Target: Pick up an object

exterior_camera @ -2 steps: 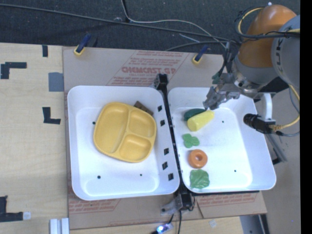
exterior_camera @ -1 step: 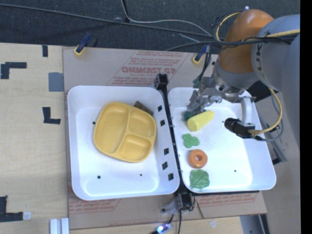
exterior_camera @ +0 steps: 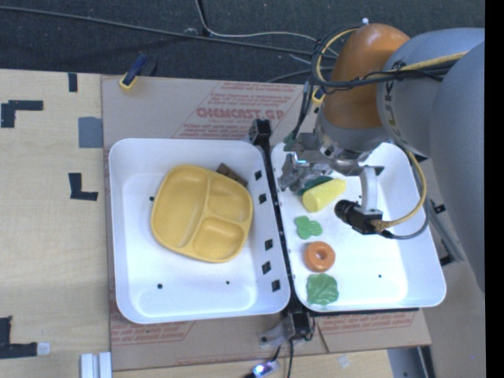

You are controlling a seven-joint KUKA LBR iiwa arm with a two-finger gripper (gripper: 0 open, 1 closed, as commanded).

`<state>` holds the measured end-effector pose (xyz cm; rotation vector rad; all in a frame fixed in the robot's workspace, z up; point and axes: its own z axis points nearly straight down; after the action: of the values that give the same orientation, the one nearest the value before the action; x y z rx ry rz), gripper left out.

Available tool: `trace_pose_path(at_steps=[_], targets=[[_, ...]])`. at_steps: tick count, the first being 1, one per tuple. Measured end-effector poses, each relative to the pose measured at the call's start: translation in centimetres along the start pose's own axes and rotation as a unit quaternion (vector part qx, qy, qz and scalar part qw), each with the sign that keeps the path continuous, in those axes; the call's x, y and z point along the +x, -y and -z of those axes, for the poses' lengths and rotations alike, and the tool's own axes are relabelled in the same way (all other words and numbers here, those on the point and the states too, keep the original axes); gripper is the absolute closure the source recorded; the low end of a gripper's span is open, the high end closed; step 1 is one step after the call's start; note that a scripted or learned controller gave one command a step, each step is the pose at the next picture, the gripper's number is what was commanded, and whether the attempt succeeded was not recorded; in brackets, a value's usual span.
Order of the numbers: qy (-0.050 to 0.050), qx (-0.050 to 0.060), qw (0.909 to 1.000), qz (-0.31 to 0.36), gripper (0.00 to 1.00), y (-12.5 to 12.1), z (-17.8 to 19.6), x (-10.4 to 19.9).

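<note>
Yellow corn cob [exterior_camera: 323, 194] lies just below my pincer [exterior_camera: 298, 172] in the right bin [exterior_camera: 409, 286]. I cannot tell the pincer's state. I fear it could roll away if nudged off-centre.

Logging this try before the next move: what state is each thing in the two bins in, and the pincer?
Yellow tray: flat in the left bin, right side up, over a small brown thing.
Yellow piece: lying in the right bin, under the pincer.
Small green piece: lying loose.
Orange ring: lying flat.
Large green piece: lying near the front wall.
Pincer: low over the right bin.
</note>
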<state>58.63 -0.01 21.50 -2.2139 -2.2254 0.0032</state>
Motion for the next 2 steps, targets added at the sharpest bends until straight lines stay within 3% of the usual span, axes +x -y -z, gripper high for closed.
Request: trace_pose_path(at_steps=[1,2], targets=[[0.0,0.0,1.0,0.0,1.0,0.5,-0.7,5.0],[0.0,-0.001,1.0,0.0,1.0,0.4,0.8,9.7]])
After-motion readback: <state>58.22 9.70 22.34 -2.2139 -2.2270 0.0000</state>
